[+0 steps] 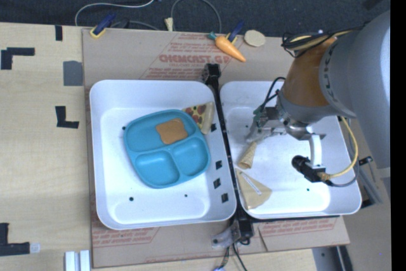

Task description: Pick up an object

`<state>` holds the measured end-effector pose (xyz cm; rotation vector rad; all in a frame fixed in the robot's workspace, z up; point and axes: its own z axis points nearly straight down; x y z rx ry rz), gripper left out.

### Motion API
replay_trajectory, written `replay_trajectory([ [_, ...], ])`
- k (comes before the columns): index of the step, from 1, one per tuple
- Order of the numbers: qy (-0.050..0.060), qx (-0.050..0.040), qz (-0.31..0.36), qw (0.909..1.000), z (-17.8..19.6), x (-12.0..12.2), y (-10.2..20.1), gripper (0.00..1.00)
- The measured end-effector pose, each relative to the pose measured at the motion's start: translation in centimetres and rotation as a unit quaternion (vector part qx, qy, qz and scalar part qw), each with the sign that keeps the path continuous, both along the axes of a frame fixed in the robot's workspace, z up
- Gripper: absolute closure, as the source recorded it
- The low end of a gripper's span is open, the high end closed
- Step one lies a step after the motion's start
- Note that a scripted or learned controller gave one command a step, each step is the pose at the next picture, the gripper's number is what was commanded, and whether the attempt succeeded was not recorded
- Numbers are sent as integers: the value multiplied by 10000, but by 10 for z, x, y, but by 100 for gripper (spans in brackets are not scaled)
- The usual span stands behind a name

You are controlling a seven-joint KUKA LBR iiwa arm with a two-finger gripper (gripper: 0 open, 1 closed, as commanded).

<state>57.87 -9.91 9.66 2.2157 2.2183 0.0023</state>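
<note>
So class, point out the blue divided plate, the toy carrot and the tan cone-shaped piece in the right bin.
blue divided plate (pixel 166 150), camera view, on the centre divider.
toy carrot (pixel 229 49), camera view, on the orange body.
tan cone-shaped piece (pixel 247 156), camera view, on its middle.

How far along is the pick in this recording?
Nothing looks picked yet. The grey arm's end effector is down in the right white bin, close to a tan cone-shaped piece; whether it grips anything cannot be told. A second tan flat piece lies in the same bin. The blue divided plate sits in the left bin. Grasp and lift remain.
</note>
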Motion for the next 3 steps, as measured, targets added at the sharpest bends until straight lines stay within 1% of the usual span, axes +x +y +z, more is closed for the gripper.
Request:
replay_trajectory([
  [1, 44, 14, -4, 10000, 10, -25, -5, 100],
  [2, 38, 20, -1, 10000, 9, -24, -5, 0],
  [3, -21, -5, 5, 10000, -11, -52, 1, 0],
])
